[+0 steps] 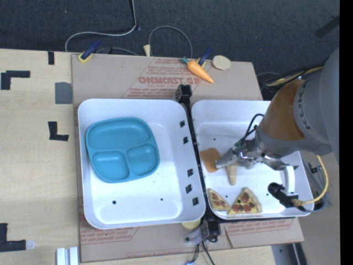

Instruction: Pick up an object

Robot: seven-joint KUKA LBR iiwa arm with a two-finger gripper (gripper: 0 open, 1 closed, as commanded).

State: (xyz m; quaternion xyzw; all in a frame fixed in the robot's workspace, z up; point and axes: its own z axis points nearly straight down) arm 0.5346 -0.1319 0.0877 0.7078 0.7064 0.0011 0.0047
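Observation:
The right bin [220, 115] holds a flat brown slice [209, 159], a pale tan cone-shaped piece [232, 175] and two toy pizza slices [218, 200] [246, 202] along its near wall. My gripper [225, 161] reaches in from the right and sits low over the bin floor, its tip right at the brown slice's right edge and just above the tan piece. Nothing is visibly lifted. The arm's orange band [281, 117] and grey body cover the bin's right side.
The left bin [88, 109] holds a blue divided plate [122, 148]. A toy carrot [199, 71] and a tan disc [222, 63] lie on the cardboard behind the bins. A black divider [190, 148] runs between the bins. Cables trail at the back.

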